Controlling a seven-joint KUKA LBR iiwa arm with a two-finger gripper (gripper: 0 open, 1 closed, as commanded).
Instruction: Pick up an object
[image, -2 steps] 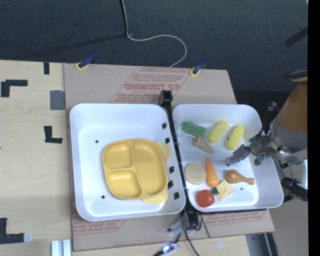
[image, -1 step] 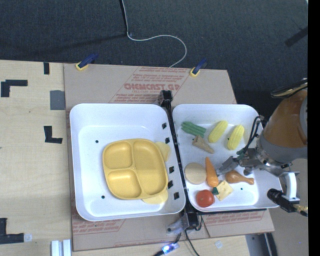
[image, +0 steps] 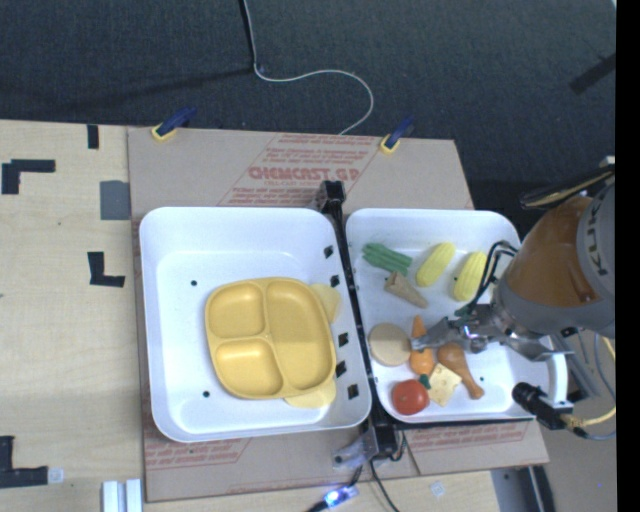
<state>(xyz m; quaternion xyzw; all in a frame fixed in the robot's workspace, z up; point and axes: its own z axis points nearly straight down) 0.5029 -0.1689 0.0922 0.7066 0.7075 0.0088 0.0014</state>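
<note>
Camera view: gripper (image: 437, 340) low in right bin (image: 500, 225) over orange piece (image: 424, 358), approach step. Finger state: cannot tell. You need confirmed contact, then close, lift straight.

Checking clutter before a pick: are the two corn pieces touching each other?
Apart. The camera view shows white bin floor between the left corn and the right corn.

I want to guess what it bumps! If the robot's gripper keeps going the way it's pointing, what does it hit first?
Probably the small orange carrot piece, right ahead of the gripper. The round tan cookie lies just beyond. Height is hard to judge from above.
</note>
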